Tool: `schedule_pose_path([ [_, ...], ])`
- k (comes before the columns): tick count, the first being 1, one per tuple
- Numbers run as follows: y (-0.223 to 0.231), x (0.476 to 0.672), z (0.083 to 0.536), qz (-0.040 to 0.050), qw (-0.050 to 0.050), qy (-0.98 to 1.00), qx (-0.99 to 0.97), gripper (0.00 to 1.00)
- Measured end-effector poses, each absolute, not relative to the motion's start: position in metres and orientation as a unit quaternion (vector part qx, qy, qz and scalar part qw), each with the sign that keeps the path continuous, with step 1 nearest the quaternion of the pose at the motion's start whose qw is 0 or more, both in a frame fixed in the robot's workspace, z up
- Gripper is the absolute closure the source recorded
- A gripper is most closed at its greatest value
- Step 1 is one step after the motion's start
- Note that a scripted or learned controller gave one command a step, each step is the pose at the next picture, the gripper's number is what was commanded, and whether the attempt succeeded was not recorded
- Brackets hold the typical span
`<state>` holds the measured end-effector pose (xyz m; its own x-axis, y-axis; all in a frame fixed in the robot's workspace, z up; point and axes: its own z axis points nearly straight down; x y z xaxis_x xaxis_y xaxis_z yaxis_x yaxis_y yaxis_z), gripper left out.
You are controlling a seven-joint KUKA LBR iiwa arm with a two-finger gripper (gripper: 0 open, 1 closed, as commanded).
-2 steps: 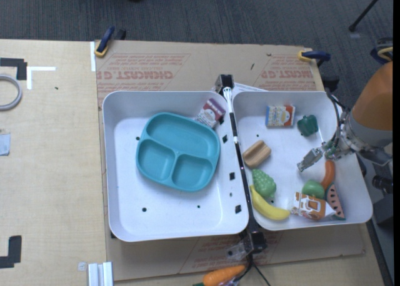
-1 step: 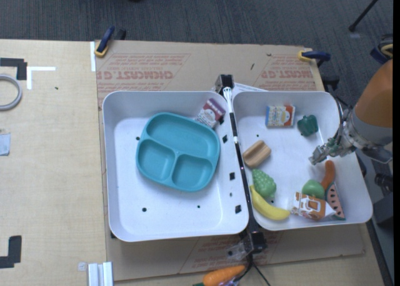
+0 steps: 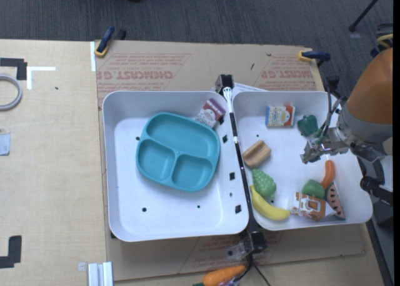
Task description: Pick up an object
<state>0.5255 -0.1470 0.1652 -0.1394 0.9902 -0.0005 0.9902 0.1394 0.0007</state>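
Observation:
My gripper (image 3: 314, 151) hangs low over the right bin (image 3: 284, 141), toward its right side, at the end of the grey arm with the orange band. Just below it lies an orange carrot (image 3: 328, 173); a dark green toy (image 3: 307, 125) is just above it. Nothing shows in its grasp. Elsewhere in this bin are a small juice carton (image 3: 279, 115), a bread roll (image 3: 257, 152), a bumpy green vegetable (image 3: 264, 183), a banana (image 3: 269, 207), a green pepper (image 3: 313, 187), a little milk carton (image 3: 308, 207) and a watermelon slice (image 3: 336, 200).
The left bin (image 3: 122, 172) holds a teal divided plate (image 3: 178, 152) and a small packet (image 3: 210, 113) at its back right corner. Another carrot (image 3: 222, 275) lies on the bench in front of the bins. Clamps sit at the cardboard's far corners.

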Motion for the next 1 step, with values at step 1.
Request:
schedule_pose_path([
  [1, -0.1533, 0.4788, 0.3544, 0.0001, 0.002, 0.745, 0.667, 1.0],
])
